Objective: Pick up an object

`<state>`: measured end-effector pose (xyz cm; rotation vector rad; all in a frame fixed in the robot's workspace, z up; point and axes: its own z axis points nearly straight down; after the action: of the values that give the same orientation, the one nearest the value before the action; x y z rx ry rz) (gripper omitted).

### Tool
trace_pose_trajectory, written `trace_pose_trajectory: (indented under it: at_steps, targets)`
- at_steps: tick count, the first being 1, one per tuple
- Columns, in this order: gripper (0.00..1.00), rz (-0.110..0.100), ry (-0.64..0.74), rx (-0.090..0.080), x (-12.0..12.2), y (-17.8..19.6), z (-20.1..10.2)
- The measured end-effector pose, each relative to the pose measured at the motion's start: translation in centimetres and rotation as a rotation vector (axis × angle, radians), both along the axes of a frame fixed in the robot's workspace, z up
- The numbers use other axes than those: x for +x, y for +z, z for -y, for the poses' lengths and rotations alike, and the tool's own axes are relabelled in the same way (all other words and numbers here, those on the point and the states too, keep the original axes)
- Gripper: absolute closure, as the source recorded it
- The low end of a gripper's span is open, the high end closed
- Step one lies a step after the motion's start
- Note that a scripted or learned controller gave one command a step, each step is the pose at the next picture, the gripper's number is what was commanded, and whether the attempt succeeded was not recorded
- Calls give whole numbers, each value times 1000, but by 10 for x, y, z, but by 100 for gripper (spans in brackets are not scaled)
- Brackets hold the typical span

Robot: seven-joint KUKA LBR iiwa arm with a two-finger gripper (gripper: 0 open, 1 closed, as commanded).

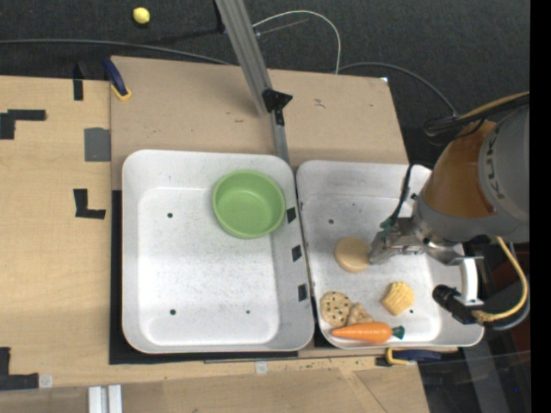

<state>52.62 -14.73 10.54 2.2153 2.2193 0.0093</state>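
Note:
In the right bin lie a tan round disc, a yellow corn-like piece, a brown cookie and an orange carrot. My gripper is low in this bin, right beside the tan disc's right edge, touching or nearly touching it. The arm with its orange band comes in from the right and covers part of the bin. A green bowl sits in the left bin at its upper right.
A grey metal pole slants down from the top to the gap between the bins. Cables run over the dark floor behind. A small yellow ball lies on the floor at the upper left.

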Motion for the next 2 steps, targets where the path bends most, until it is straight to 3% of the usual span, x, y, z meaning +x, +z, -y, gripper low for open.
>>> trace_pose_trajectory:
  at_steps: [2]
  targets:
    - [100, -4, 1, -1, -5, 109, -4]
